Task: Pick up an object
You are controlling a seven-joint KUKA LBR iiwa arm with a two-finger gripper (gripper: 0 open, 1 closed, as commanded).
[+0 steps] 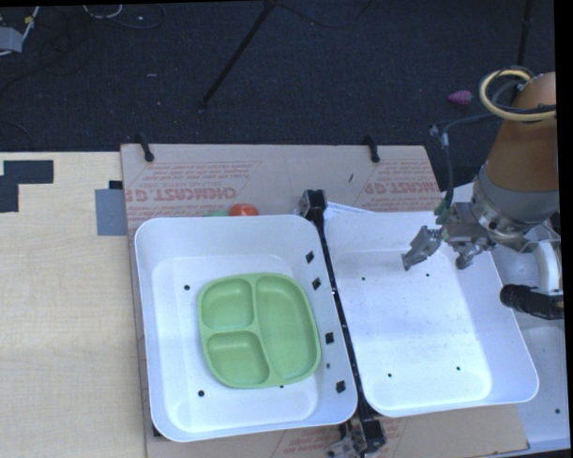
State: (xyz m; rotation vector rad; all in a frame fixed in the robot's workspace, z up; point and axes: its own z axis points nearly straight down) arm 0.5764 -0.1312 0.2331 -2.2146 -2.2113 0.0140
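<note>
near edge: two shallow white bins sit side by side on a cardboard sheet (266, 182), clipped together along a black centre divider (328, 297), probably so they stay put when the arm pushes into them.

left bin (171, 406): a green compartment tray (259, 329) lies flat near the middle, open side up, three sections showing. it looks like the only thing in the bins to pick, so i take it as the target. lying flat with a low rim, it likely needs a pinch on its edge.

right bin (503, 380): bare white floor with small dark dots.

farther back: the gripper (444, 248) hangs over the far right part of the right bin, well apart from the tray, nothing between its fingers. the two fingers stand apart. the arm (523, 149) comes in from the right.

beyond the left bin's far wall: a small orange-red object (243, 211) lies on the cardboard, outside the bin.

judgement: grasp not yet begun.
</note>
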